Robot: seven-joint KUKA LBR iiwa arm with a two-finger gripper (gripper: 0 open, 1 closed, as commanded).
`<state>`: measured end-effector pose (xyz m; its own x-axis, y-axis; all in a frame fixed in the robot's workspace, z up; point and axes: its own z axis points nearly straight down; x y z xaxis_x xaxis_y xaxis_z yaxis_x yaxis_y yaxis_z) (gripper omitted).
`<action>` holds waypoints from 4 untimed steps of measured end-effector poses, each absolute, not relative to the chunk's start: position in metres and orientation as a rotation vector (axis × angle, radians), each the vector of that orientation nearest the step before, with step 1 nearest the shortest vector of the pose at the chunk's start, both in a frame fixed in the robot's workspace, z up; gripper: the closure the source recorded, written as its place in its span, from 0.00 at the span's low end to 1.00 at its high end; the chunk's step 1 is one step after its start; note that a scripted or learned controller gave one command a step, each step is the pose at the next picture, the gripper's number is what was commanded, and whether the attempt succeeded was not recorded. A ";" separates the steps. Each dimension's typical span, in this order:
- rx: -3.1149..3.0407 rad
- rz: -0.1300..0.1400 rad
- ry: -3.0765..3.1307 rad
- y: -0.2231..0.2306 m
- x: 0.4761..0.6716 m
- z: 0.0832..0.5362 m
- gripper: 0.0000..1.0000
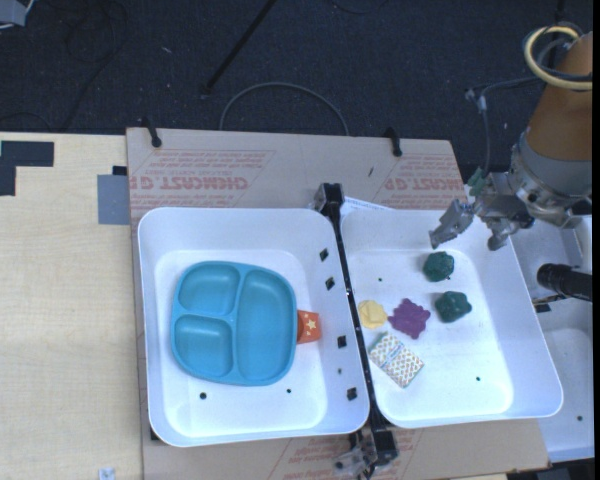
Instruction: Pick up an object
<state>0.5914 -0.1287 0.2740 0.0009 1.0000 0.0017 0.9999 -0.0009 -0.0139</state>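
Hanging above the back right part of the right bin [500, 388], the tool [477, 226] has its two fingers spread apart, with nothing between them. One fingertip points down to the left and the other sits just right of it, both above the bin's far wall. Taking the purple flower-shaped piece [410, 317] as the marker: a yellow piece [371, 314] lies just to its left, touching or nearly touching it. A white patterned packet [396, 359] lies just in front of it, tilted. A dark green lump [452, 306] sits close on its right, and a second dark green lump [439, 266] lies behind that one, nearest the tool. Well to the left of the purple piece, in the left bin [170, 238], rests a blue divided plate [234, 322], with a small orange block [309, 326] touching the plate's right edge.
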 end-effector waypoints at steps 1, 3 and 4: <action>-2.219 0.003 -2.220 -0.129 0.593 0.281 0.00; -2.217 0.007 -2.216 -0.131 0.587 0.182 0.00; -2.218 0.006 -2.217 -0.136 0.586 0.120 0.00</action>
